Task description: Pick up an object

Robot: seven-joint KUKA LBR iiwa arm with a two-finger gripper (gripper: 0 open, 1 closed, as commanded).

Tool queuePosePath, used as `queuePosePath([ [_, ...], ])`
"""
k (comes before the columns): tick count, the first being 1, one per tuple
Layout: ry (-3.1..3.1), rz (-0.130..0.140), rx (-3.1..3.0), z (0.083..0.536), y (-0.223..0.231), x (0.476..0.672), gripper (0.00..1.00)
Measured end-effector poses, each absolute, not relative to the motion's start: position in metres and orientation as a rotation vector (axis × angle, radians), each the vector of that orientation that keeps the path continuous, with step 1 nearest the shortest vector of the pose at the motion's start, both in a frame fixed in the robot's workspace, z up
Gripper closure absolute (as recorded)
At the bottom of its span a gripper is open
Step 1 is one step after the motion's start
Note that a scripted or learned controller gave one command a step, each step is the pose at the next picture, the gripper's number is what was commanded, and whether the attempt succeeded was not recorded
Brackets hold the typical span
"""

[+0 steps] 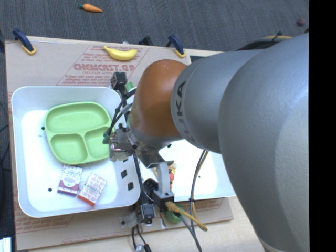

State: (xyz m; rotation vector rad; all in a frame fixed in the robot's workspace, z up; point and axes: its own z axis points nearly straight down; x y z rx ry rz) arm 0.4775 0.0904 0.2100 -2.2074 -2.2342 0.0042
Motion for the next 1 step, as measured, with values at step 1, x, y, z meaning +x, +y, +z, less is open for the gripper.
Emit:
queuePosePath([
  [1, -2.229, 0.007, -2.210, 0.1891, 0.1196, 0.4756, 1.00],
])
